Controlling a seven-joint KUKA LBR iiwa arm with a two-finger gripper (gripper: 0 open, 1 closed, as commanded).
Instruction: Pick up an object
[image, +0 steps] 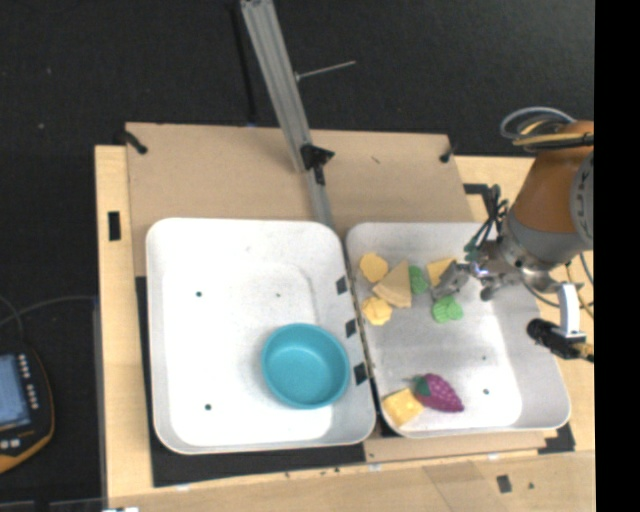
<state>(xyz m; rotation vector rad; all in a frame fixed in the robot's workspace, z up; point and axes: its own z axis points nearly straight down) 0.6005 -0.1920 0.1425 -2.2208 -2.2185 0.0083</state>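
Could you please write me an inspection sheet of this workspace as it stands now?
Surface: wooden bench bearing a left bin and a right bin, side by side.
Job's things: in the right bin, yellow pieces, a tan wedge, green pieces, a purple grape bunch beside a yellow block.
Clutter: a blue bowl in the left bin.
Grippers: gripper low over the right bin near the green pieces; finger state unclear.
Cables: a grey loop above the arm.
Surroundings: a metal post; a handheld pendant at left.
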